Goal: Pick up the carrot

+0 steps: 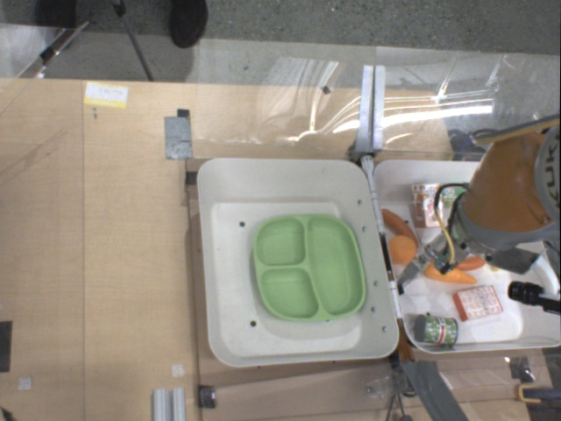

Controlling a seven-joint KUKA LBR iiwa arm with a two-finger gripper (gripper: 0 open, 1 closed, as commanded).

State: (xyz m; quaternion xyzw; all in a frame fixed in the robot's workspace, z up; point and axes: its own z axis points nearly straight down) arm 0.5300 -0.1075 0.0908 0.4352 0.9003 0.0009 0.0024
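Observation:
The carrot is an orange tapered piece lying in the right bin, near its middle. My gripper hangs low over that bin, right at the carrot's left end, under the grey wrist and orange band of the arm. The arm hides part of the carrot. From this view I cannot tell whether the carrot is between the gripper's parts or just beside them.
An orange round fruit and a reddish long piece lie left of the gripper. A small carton sits behind, with a red-and-white box and a green can in front. The left bin holds a green divided plate.

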